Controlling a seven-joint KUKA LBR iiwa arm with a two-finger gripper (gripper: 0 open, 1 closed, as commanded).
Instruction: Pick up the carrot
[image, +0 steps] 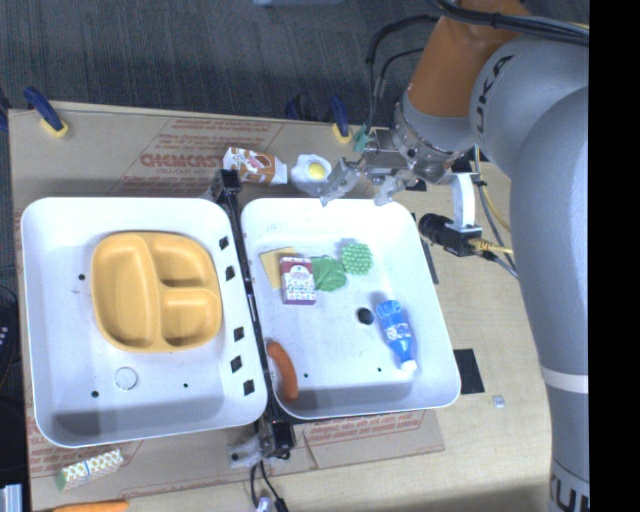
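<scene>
Right now we're at the approach stage, nothing grasped. Our gripper (358, 187) hangs over the far rim of the right bin (425, 275), fingers spread apart w/ nothing between them, tips pointing down toward the rim. The arm (520, 120) fills the view's right side, orange band up top.

The carrot (283, 370) we read as the orange-red oblong lying in the near-left corner of the right bin, pressed against the wall by the divide btw the two bins. That puts it well apart from the gripper, diagonally across the bin.

Other stuff in the right bin: a red packet (298, 279) on a yellow card (274, 264), a green leafy piece (328, 272), a green dotted round item (356, 257), a small dark disc (365, 317), and a blue bottle (395, 332). The left bin (50, 330) holds a yellow divided tray (155, 290).

Next move, as we judge it: travel toward the near-left corner, passing over the packet and greens, then align the fingers across the carrot's narrow width before descending. Tricky bit is probably the wall; the carrot sits so close to it that one finger may have no room on that side. We may need to come in at an angle, or nudge it inward first. The descent should stop short of the bin floor.
</scene>
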